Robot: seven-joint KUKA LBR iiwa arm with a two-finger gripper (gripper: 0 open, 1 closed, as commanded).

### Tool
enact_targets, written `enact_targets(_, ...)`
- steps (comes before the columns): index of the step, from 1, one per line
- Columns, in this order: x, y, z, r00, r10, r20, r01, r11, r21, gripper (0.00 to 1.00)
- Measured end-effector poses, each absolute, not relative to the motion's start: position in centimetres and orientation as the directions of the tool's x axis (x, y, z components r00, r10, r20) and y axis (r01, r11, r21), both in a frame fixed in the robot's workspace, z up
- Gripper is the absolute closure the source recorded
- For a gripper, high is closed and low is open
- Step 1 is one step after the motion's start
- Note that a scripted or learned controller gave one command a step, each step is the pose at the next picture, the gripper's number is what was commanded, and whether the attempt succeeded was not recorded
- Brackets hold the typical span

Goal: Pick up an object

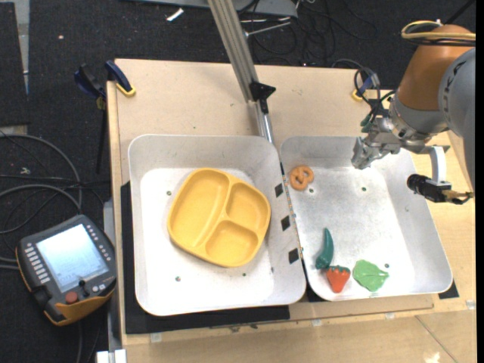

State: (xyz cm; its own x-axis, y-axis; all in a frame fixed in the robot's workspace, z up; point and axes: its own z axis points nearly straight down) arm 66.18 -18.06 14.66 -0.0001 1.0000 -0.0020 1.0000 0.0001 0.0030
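- The jaws [363, 159] hover above the far part of the right bin [408, 225]; whether they are apart or together cannot be told from here.
- The pretzel [302, 177] lies nearest, at that bin's far left; the teal pepper [325, 249], red strawberry [338, 277] and green leaf [370, 275] cluster at its near edge.
- Best bet: centre over the pretzel, which lies alone, and descend straight.
- The left bin [151, 203] holds a yellow divided plate [219, 216].
- Both bins sit on a tan table [181, 97]; beyond it, dark floor with cables, and a teach pendant [66, 267] left of the left bin.
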Motion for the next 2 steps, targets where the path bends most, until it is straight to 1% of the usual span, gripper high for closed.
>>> enact_targets(1, 67.1, -18.2, 19.3, -0.002, 1.000, -0.002, 1.000, 0.002, 0.007, 1.00)
enact_targets(2, 67.2, -18.2, 21.7, -0.002, 1.000, -0.001, 1.000, 0.002, 0.005, 1.00)
